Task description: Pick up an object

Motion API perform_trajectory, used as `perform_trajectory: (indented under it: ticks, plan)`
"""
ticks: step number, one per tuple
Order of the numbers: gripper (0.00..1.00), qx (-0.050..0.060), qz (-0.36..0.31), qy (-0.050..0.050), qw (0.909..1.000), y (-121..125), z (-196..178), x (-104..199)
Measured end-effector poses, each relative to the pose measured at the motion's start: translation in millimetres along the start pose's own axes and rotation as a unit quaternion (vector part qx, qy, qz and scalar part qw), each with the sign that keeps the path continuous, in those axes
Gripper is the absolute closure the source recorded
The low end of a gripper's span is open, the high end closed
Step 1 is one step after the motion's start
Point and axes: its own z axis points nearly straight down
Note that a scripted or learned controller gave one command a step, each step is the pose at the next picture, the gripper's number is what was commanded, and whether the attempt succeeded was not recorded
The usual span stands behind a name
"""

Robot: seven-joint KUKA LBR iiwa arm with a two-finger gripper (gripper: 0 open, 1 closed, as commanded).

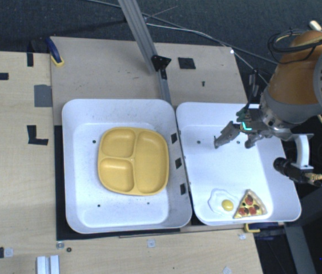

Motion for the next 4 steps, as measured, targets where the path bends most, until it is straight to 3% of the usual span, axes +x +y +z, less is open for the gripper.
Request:
perform_trajectory:
  ticks: [1, 4]
  plan:
    - [0.00, -0.001, 0.000, 0.000, 1.0000, 0, 0, 0]
    - [0.00, 0.000, 0.001, -0.001, 1.0000, -13, 144, -2]
